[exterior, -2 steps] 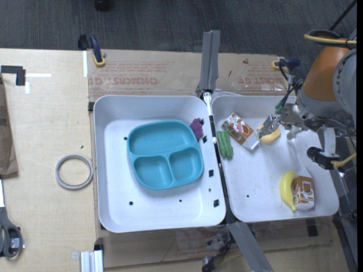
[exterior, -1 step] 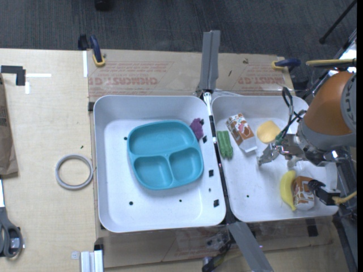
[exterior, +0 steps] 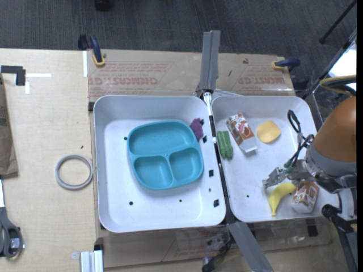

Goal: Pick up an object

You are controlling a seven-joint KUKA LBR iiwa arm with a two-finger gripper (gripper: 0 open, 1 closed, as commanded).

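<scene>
A robot gripper [exterior: 276, 178] hangs low in the right white bin [exterior: 245, 204], its metal fingers pointing toward the left. Whether the jaws are spread or pressed together cannot be told from this angle. Nothing is visibly held between them.

Just below the fingertips lies a yellow banana [exterior: 279, 196], curving down toward the bin's front edge; its top end sits right beside the gripper, and contact cannot be confirmed. Just to the right of the banana, partly under the arm, is a small carton with red and white print [exterior: 305, 198].

Farther back in the same bin, a similar red and white carton [exterior: 241, 132] lies at a slant. A green ridged object [exterior: 226, 144] lies to its left, near the wall between the bins. A rounded yellow-orange object [exterior: 268, 132] sits to the carton's right. A thin dark loop [exterior: 293, 120] rests near the right wall.

The grey arm [exterior: 334, 169] with its orange band [exterior: 342, 132] enters from the right edge.

The left white bin [exterior: 113, 203] holds a teal tray with three compartments [exterior: 165, 154]. A small purple object [exterior: 197, 127] touches the tray's back right corner.

Outside the bins, on the pale wooden bench [exterior: 39, 123], a grey ring [exterior: 74, 171] lies to the left, and scissors [exterior: 10, 237] rest at the lower left corner.
</scene>
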